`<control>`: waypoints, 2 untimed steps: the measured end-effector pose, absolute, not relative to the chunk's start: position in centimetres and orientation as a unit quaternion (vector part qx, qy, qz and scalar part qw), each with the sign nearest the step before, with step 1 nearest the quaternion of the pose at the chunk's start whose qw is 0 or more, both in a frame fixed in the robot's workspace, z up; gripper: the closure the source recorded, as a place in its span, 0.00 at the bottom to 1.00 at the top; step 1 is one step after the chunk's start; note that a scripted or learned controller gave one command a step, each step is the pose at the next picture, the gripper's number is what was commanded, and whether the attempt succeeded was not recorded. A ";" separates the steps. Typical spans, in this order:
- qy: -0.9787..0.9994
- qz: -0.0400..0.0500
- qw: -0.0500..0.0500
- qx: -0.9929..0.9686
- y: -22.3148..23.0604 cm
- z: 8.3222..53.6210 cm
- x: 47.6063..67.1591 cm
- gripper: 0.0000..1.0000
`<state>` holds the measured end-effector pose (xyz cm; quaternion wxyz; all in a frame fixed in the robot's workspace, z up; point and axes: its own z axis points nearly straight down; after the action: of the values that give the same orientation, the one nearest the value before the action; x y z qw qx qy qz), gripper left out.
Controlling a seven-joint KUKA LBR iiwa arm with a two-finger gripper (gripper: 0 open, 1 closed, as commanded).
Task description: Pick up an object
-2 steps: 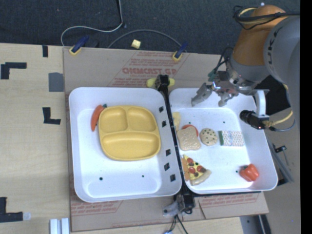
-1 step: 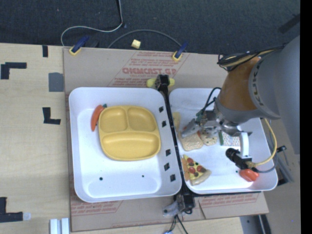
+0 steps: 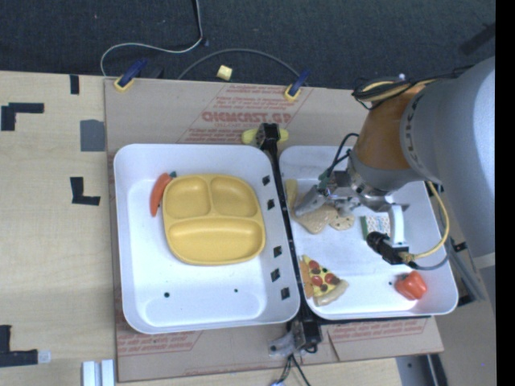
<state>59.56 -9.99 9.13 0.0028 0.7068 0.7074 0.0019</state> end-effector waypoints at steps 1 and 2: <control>0.708 0.003 0.003 0.706 -12.1 9.1 64.0 0.00; 0.707 -0.014 -0.006 0.707 -11.5 9.0 66.5 0.00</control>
<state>66.50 -11.54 9.01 -0.0062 0.7071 0.7070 -0.0142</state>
